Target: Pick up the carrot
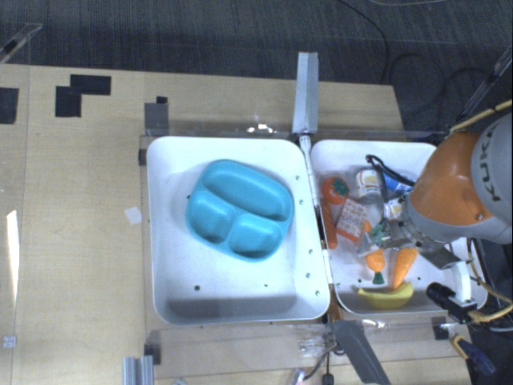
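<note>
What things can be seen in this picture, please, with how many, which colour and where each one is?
left bin: one, white, on the bench.
right bin: one, white, beside the left bin.
divided plate: one, blue, in the left bin.
carrot: one, orange, in the right bin, just above the banana.
banana: one, yellow, along the right bin's near edge.
packet: one, red and white, in the right bin's left part.
arm: one, grey with an orange band, over the right bin.
gripper: one, dark, above the carrot.
</note>
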{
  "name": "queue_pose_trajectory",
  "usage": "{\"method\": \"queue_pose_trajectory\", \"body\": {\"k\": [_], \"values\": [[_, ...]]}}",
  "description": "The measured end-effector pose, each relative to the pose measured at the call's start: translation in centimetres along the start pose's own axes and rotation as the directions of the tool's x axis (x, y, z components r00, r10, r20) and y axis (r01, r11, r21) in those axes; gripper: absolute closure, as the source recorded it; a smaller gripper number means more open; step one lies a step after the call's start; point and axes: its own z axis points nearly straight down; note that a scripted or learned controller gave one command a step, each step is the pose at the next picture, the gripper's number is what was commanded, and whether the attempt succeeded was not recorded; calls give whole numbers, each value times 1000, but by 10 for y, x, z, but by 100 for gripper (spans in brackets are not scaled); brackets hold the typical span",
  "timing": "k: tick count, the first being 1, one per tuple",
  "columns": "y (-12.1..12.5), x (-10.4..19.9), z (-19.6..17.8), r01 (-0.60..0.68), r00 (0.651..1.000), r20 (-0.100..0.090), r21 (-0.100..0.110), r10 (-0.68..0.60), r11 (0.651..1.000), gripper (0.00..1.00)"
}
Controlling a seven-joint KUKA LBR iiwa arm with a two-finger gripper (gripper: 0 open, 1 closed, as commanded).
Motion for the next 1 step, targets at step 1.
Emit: {"method": "queue_pose_trajectory", "body": {"k": [1], "values": [[63, 51, -83, 112, 994, -7, 16, -112, 994, 100]]}}
